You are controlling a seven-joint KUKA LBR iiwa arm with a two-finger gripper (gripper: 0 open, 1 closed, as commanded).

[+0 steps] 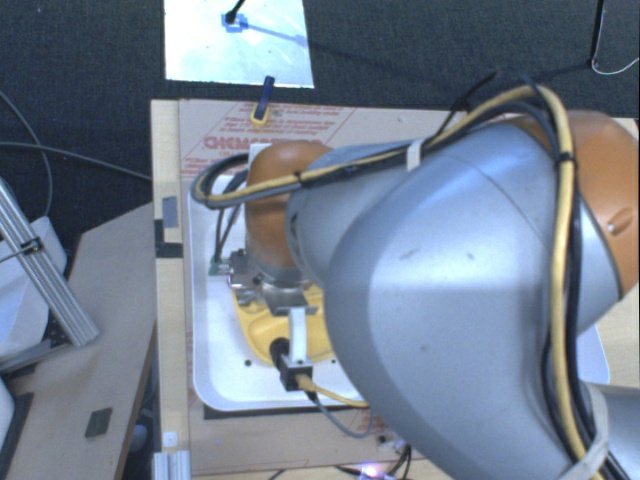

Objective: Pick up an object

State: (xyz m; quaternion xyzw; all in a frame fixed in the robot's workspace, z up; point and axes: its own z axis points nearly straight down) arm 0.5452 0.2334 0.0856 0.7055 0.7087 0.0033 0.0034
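Yellow object flat in the left white bin, partly hidden

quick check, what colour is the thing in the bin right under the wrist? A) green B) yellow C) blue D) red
B: a yellow object lies on the white bin floor just below the arm's wrist.

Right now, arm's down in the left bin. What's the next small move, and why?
Probably a short straight lift to check the grasp. The end effector sits low in the shallow white bin, right on top of a yellow plastic object, and the wrist hides the contact. Raising slightly would show whether the yellow object comes up with it or stays on the bin floor.
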